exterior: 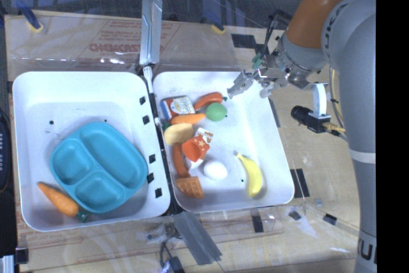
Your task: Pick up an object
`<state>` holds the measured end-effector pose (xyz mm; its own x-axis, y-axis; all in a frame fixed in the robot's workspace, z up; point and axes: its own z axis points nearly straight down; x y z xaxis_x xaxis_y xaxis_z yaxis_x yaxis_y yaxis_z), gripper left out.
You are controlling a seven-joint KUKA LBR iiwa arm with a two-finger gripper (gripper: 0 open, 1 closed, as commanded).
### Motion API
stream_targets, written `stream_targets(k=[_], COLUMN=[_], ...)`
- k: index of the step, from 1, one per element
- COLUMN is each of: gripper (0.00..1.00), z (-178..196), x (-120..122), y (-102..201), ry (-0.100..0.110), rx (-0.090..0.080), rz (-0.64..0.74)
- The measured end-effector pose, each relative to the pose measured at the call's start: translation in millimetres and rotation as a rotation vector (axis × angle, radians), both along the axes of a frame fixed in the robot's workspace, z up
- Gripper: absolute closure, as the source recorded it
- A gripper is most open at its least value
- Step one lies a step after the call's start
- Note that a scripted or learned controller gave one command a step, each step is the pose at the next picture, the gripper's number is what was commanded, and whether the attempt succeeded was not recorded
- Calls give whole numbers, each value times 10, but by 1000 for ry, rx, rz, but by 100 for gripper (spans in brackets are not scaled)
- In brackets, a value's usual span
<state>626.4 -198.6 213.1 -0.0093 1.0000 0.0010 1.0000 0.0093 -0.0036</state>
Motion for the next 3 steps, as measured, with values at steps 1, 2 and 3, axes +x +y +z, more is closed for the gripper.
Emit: stream_targets(k=[1, 2, 3], gripper=[0, 0, 0], z=[820, -600, -1145], x=[-507, -4, 249], y=[84, 711, 777], ry=[-4, 14, -16], rx=[-2, 0, -2], rz=[-316, -230, -114])
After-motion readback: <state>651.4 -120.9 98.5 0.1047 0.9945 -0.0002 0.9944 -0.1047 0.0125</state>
